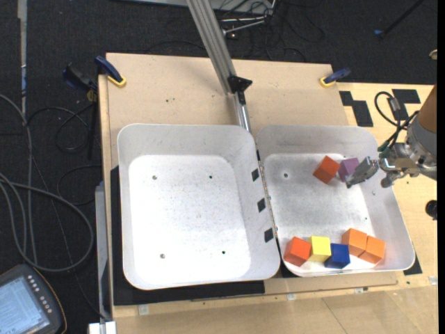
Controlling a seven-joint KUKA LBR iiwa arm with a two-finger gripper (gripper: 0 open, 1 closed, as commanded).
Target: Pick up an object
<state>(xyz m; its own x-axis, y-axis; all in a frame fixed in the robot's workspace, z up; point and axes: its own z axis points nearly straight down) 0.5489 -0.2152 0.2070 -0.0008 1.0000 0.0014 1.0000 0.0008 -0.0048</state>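
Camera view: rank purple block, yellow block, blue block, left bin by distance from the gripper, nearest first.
1. Purple block: right beside the gripper, upper part of the right bin.
2. Blue block and yellow block: side by side at that bin's front edge, too close to call.
3. Left bin: farthest, across the divide.

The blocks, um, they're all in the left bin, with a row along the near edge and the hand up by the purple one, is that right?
Not quite: the blocks are in the right bin, not the left. The camera view shows a row along its near edge, from the red-orange block through the yellow block and blue block, and the hand up by the purple block.
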